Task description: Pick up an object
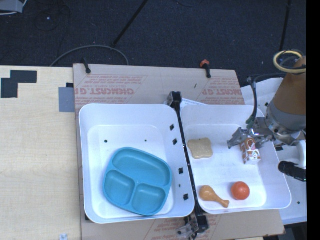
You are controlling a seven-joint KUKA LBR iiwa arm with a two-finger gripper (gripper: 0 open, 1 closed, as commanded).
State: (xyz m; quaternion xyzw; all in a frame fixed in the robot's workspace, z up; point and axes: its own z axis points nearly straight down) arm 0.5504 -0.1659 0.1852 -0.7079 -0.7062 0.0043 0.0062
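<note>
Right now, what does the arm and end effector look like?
The arm shows an orange band above a grey wrist section. A black cable loops beside it. The end effector is a small grey metal assembly with dark parts.

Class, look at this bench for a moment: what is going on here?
A grey arm with an orange band reaches in from the right, its gripper low in the right white bin, at a small red-and-white carton. Whether it grips the carton is unclear. A tan slice of toast, a chicken drumstick and a red tomato lie nearby. The left white bin holds a blue divided plate.
</note>
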